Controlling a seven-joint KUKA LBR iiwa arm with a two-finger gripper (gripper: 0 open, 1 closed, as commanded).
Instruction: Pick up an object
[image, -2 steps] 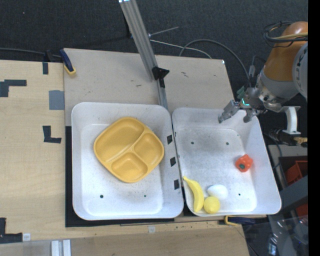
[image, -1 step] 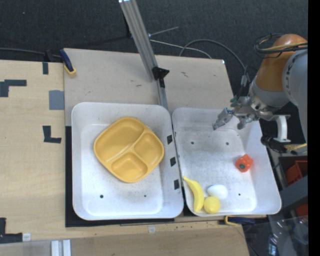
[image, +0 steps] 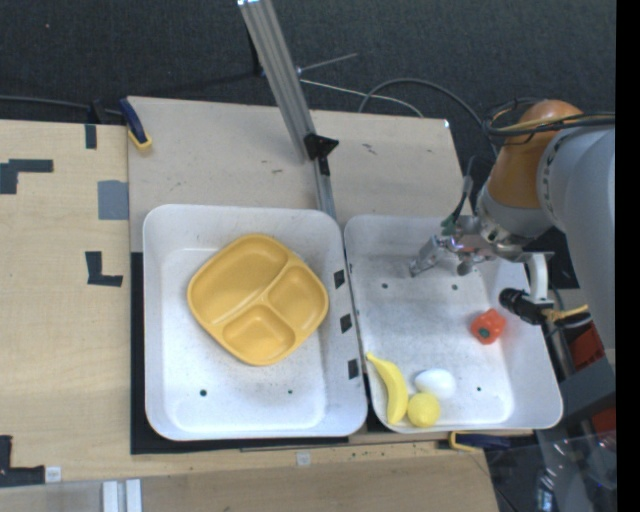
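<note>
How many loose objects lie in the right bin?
4: a banana, a white egg and a yellow lemon clustered at the near edge, and an orange-red item by the right wall.

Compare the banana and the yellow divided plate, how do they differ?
The banana lies in the right bin, near its front corner; the divided plate sits in the left bin. The banana is small and curved; the plate is far larger, broad, with three compartments. Both are yellow.

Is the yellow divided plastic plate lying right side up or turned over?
Right side up: the yellow divided plastic plate shows its three hollow compartments facing upward.
</note>
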